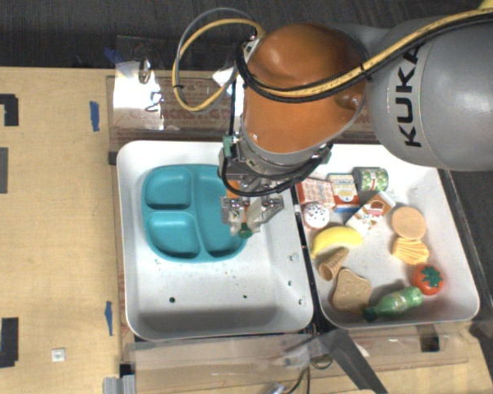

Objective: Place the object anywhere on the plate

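Down in the left bin (148,302) lies a blue plate (181,212) with three compartments, and the end effector (248,217) hangs over its right edge. A small green thing (245,231) shows just at the fingertips — it seems to sit between them, though the view is too crowded to be sure, so I cannot tell whether the fingers are closed on it or how wide they stand. The green thing is at the plate's right rim, above the long right compartment. The right bin (456,220) holds a clutter of toy food — a banana (337,239), a slice of bread (351,288), a tomato (428,279), a green bottle (394,303), a can (370,178) and a few small cartons (329,190). Both bins sit on the table (49,220).
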Tool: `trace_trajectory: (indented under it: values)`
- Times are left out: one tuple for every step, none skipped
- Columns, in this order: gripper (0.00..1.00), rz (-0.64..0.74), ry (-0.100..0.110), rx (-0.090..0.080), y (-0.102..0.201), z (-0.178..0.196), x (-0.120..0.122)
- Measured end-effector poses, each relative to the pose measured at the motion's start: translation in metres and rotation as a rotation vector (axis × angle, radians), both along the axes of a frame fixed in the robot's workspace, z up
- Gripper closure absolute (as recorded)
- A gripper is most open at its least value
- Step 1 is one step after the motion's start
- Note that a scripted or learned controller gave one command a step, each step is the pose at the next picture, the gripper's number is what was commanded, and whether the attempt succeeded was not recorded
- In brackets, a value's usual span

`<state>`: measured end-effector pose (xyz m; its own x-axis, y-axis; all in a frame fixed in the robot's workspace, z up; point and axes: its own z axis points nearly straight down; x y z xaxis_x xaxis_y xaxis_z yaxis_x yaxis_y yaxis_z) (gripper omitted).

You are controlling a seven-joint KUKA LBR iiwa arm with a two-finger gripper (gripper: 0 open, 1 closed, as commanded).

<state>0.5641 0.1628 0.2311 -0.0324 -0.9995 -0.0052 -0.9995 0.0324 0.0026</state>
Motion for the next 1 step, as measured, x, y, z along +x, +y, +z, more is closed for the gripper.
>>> trace_trajectory:
  values:
    - [0.00,-0.005,-0.003,-0.001,-0.0026,0.0014,0.0014]
